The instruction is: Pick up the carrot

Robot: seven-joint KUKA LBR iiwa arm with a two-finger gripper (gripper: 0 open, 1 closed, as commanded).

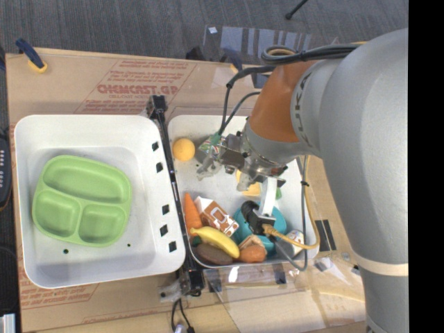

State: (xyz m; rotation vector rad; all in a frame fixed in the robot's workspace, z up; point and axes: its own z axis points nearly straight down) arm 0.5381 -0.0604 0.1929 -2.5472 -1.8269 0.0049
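Observation:
The carrot [191, 211] is an orange tapered piece lying against the left wall of the right bin [208, 125], with its tip pointing toward the back. My gripper [205, 165] hangs over the back middle of that bin, up and to the right of the carrot and apart from it. Nothing of the carrot is between its fingers.
A yellow-orange ball [184, 149] sits just left of the gripper. At the front of the right bin lie a banana [216, 241], a red and white box [217, 218], a teal item [277, 222], a brown piece [211, 256] and an orange round thing [253, 254]. The left bin [28, 137] holds a green divided plate [82, 200].

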